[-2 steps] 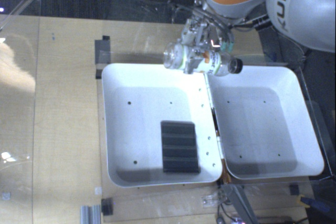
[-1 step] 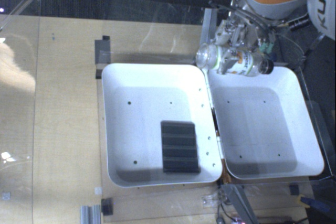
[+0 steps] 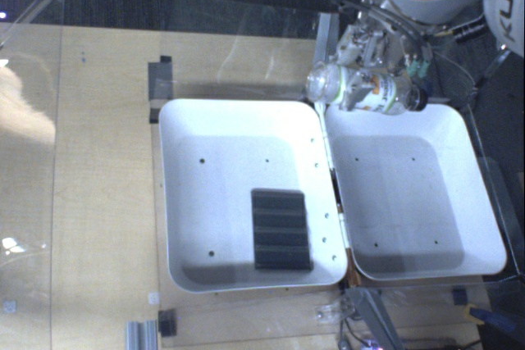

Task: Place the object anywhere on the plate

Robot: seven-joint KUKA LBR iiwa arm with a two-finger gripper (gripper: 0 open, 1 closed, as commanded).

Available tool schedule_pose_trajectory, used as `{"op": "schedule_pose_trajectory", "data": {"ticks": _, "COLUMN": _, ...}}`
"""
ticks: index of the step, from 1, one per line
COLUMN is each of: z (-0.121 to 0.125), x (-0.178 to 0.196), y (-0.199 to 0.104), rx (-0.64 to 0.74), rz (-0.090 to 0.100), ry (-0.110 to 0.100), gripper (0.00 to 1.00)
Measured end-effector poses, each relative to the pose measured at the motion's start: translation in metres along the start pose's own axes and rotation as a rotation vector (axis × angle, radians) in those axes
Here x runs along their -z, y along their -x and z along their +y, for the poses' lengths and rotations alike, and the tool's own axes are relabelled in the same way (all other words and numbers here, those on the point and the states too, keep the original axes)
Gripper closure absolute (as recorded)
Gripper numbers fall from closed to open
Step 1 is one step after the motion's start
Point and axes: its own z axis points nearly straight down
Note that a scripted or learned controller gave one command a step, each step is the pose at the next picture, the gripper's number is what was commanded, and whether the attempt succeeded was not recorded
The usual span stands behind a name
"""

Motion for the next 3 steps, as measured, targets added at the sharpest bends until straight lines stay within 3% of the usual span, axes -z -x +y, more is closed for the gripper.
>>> {"op": "schedule_pose_trajectory", "data": {"ticks": 1, "z": 0.118, "x": -0.065, "y": -0.032, "rx": -0.019, "rz": 0.011, "ry": -0.002, "gripper": 1.0}}
{"op": "schedule_pose_trajectory", "data": {"ticks": 2, "z": 0.053, "x": 0.01, "y": -0.012, "rx": -0.078, "rz": 0.006, "ry": -0.004, "gripper": 1.0}}
{"op": "schedule_pose_trajectory", "data": {"ticks": 3, "z": 0.046, "x": -0.08, "y": -0.061, "rx": -0.065, "rz": 0.011, "ry": -0.003, "gripper": 1.0}}
